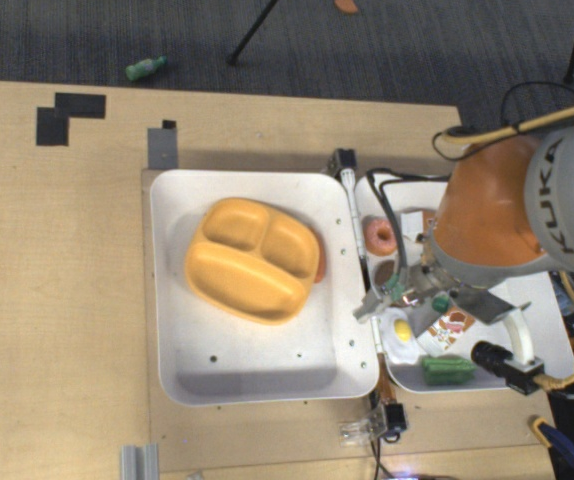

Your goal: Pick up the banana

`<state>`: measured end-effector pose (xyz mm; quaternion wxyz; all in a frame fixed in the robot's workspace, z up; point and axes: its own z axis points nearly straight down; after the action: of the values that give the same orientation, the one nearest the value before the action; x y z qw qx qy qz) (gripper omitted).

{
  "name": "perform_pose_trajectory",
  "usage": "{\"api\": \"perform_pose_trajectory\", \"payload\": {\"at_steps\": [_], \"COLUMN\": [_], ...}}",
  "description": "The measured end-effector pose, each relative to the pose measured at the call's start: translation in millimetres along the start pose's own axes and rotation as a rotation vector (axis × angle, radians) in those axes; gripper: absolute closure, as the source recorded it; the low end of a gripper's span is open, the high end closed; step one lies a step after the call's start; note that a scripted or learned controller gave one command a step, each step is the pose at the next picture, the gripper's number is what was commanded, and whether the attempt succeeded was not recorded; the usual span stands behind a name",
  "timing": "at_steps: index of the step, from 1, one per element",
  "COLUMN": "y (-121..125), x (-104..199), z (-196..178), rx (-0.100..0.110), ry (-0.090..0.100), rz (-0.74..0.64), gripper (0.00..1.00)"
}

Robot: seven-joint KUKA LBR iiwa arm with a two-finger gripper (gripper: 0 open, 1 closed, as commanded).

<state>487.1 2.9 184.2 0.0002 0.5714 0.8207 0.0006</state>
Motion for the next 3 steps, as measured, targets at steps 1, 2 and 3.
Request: {"api": "perform_pose_trajectory", "payload": {"at_steps": [1,2,3], "y": [13.2,26.0,23.4], "x": [35.8,67.4,60.4], "z": [0.0,-64.2,-133.4], "rx": [0.0,-0.004,-0.005], "ry": [0.0,-0.003,-0.006], "rz": [-0.352,-0.997,-1.481], "gripper": [0.0,0.0,0.0]}}
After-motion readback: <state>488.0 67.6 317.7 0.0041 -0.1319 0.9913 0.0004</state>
